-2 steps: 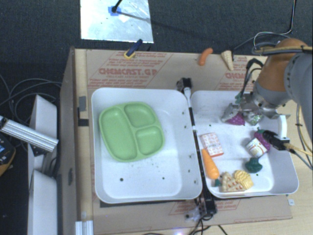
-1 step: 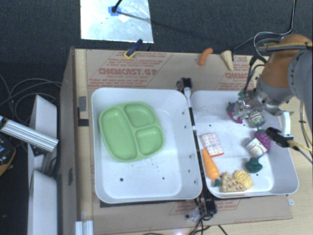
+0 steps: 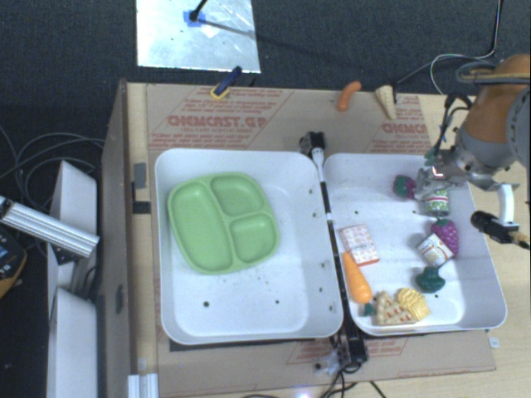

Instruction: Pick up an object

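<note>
Position is what matters: the gripper (image 3: 433,191) is held low over the right bin's (image 3: 481,305) far corner, directly above a small can (image 3: 435,201). Whether the jaws are open cannot be told.

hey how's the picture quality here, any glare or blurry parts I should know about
Camera view: even, soft lighting, faint shadows; bright glare on the metal sheet at the top washes out its surface; the small toys in the right bin look soft and hard to identify; the arm's pincer is slightly blurred; the green tray reads clearly.
</note>
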`<state>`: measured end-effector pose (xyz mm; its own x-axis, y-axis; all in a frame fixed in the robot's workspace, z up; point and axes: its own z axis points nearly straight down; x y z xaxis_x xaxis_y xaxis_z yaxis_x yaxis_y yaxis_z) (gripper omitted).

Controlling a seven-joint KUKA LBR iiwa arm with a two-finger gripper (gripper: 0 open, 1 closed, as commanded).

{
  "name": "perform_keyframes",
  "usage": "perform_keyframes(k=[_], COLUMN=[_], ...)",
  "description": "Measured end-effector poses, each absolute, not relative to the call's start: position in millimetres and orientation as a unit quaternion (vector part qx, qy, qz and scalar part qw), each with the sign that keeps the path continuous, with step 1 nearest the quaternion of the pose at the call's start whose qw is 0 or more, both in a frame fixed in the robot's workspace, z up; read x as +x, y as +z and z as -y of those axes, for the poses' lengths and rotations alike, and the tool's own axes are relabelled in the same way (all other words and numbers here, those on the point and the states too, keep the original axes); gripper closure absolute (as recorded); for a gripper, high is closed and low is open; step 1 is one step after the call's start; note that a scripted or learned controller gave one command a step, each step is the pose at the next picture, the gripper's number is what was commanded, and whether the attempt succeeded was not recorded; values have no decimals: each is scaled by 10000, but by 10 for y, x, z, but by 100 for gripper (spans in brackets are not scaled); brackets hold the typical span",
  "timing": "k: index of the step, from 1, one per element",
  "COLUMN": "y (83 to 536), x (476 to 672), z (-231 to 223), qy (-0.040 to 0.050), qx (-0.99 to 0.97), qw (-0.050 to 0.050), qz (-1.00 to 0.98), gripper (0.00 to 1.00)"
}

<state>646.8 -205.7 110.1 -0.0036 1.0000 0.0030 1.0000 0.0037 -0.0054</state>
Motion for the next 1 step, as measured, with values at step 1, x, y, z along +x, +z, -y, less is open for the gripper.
perform_keyframes(k=[1], y=[1085], x=[6480], z=[1957], qy=[-38], qx=[-7038], qw=[122], qz=[7102], gripper=[0])
